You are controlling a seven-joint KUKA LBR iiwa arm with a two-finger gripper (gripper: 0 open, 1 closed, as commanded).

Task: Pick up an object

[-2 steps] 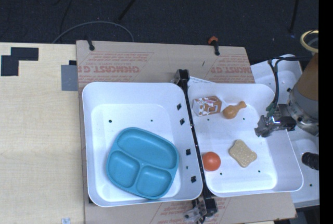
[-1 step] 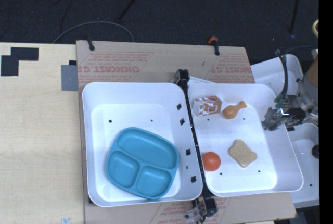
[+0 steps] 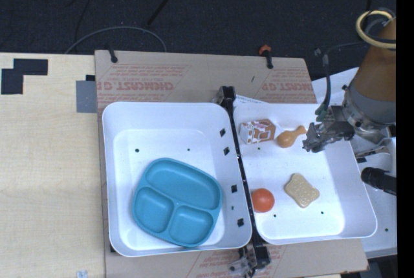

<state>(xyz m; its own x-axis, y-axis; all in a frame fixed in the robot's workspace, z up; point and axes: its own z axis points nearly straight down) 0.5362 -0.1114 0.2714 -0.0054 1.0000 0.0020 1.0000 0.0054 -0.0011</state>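
The right bin (image 3: 336,222) holds a small white and brown packet (image 3: 257,132) at its back left. An orange-tan drumstick-shaped toy (image 3: 290,137) lies just right of it. A red ball (image 3: 262,200) sits near the front left, and a tan cracker-like piece (image 3: 301,190) lies in the middle. My gripper (image 3: 315,141) hangs over the bin's back right, just right of the drumstick toy. I see nothing between its dark fingers.
The left bin (image 3: 123,141) holds a blue divided plate (image 3: 176,202). A black divider (image 3: 234,160) runs between the bins. Cables and a black fixture (image 3: 380,180) sit at the right, outside the bin wall.
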